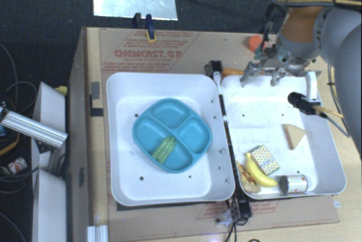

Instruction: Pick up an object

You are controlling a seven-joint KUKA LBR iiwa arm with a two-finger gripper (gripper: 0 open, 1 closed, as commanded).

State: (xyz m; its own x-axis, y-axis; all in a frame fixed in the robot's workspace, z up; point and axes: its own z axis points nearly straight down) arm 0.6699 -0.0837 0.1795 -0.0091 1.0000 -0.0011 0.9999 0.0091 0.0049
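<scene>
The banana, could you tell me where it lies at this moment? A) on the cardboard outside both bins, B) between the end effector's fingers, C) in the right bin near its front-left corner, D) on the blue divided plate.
C: the banana rests on the floor of the right bin, beside a small patterned box.

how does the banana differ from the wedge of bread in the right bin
The banana is yellow, long and curved; the wedge of bread is tan, flat and triangular. The banana lies at the bin's near edge, crowded against a small patterned box; the bread lies alone, further up toward the right side. Both rest on the floor of the right bin, away from the gripper.
</scene>
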